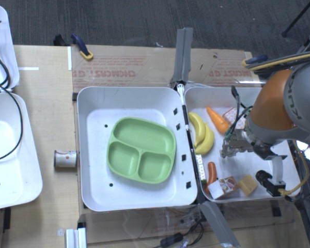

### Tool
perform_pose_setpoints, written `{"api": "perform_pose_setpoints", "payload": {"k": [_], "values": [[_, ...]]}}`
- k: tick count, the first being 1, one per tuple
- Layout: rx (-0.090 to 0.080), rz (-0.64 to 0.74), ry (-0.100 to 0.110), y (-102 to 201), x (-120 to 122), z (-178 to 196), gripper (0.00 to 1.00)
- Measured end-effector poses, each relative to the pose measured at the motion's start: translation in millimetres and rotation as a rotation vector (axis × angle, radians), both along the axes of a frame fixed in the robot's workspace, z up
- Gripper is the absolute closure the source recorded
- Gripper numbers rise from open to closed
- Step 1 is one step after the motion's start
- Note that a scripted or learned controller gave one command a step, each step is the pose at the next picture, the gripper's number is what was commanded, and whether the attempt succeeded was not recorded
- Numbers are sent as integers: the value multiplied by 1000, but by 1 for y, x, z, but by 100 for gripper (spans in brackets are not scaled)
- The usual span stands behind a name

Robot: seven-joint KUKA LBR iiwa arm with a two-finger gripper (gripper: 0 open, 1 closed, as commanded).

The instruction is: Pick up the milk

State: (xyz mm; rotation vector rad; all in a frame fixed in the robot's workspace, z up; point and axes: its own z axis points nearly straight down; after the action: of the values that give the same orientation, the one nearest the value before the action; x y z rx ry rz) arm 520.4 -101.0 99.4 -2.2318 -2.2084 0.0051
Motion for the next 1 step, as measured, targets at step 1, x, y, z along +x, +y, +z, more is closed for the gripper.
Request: {"api": "perform_pose_setpoints", "payload": {"k": [1], "values": [[0, -151, -1, 39, -43, 91, 100]]}}
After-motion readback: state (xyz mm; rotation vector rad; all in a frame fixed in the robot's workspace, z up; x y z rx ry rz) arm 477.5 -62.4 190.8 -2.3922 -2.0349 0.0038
